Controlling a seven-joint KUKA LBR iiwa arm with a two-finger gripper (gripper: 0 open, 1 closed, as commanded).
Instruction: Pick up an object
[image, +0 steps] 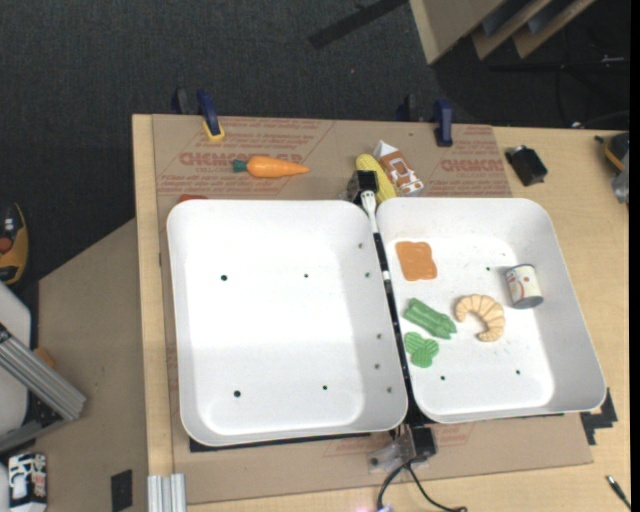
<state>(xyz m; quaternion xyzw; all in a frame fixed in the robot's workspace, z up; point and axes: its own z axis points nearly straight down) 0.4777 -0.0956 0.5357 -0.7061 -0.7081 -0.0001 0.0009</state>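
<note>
Toys are lying in the right white bin (560, 260): an orange flat slab (416, 260), a green leafy plastic piece (428, 322), a tan croissant (482, 315) and a small grey can (522, 285). All are looking light and rigid; the croissant's thick middle is offering the surest hold. The tool's state cannot be told.

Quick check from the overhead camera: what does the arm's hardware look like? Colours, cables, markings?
Going by the rig notes, it is a grey arm with an orange band above the wrist and two-finger jaws. What I can describe from this frame is bench hardware: the white left bin and right bin, blue clamps at the back edge, and a black cable at the front.
</note>
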